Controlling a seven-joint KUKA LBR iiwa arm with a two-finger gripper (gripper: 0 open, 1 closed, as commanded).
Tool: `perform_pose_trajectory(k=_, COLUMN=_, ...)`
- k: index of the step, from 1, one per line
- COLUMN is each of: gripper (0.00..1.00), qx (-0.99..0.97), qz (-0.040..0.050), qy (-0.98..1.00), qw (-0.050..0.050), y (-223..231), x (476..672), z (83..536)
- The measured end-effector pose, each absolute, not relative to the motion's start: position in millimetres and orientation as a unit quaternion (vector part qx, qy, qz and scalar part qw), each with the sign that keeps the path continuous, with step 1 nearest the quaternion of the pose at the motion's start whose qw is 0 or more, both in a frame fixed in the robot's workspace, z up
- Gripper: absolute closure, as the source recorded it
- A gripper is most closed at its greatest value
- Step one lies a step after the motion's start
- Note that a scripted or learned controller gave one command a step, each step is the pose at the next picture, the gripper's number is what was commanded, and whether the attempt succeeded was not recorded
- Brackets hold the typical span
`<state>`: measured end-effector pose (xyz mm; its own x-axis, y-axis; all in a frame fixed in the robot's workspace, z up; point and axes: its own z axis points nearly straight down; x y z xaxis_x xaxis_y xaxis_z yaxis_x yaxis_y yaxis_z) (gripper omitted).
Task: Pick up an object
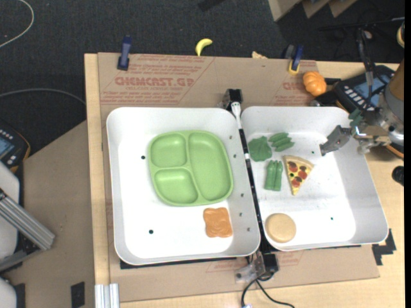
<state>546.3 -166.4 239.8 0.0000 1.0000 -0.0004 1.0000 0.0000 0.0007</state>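
Pizza slice [298,172] sits mid right bin [359,191], and my end effector [335,140] hovers near its far-right side; can't tell its state. It's flat, so I'd guess it slips.

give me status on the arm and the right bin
Gripper over right bin, upper right, nothing held. Pizza slice nearest, untouched. Path clear.

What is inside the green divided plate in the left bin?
The green divided plate shows three bare compartments with no item in them. The orange toy lies outside it, near its lower right corner. The bin floor beneath the plate is covered.
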Motion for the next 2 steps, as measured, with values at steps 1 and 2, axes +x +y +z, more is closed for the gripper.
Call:
perform_pose_trajectory(k=1, gripper=0.0, qx=0.706, qz=-0.0017, qy=0.708, qw=-0.005, y=-120, x=542.7, z=138)
perform_pose_trajectory(k=2, gripper=0.0, qx=0.707, qz=-0.0011, qy=0.707, qw=-0.003, y=-121, x=544.7, z=82)
